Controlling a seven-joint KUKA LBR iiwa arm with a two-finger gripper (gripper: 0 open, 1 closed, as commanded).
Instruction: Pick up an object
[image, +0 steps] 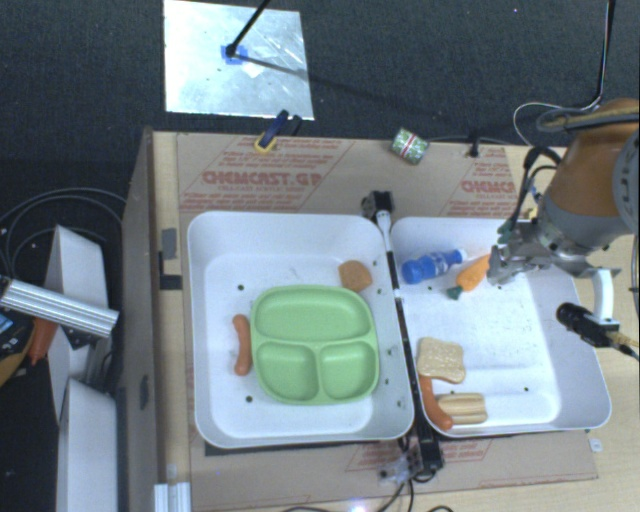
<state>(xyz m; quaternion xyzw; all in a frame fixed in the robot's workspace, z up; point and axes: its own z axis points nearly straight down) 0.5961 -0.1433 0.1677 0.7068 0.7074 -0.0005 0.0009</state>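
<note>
My gripper (503, 264) is low over the back of the right bin (575, 400), reaching in from the right. Its tip is right at the upper right end of an orange carrot (472, 272) with a green stem end, which lies slanted on the bin floor. Whether the carrot is gripped is hidden by the gripper body. A blue bottle (430, 266) lies just left of the carrot. Near the front of the same bin are a slice of bread (441, 359), a hot dog bun (461, 407) and a sausage (431, 400).
The left bin (215, 250) holds a green divided plate (315, 342), a sausage (241, 345) to the plate's left and a round brown cookie (355, 275) at its back right. The ridge between the two bins (398, 320) runs close to the bottle.
</note>
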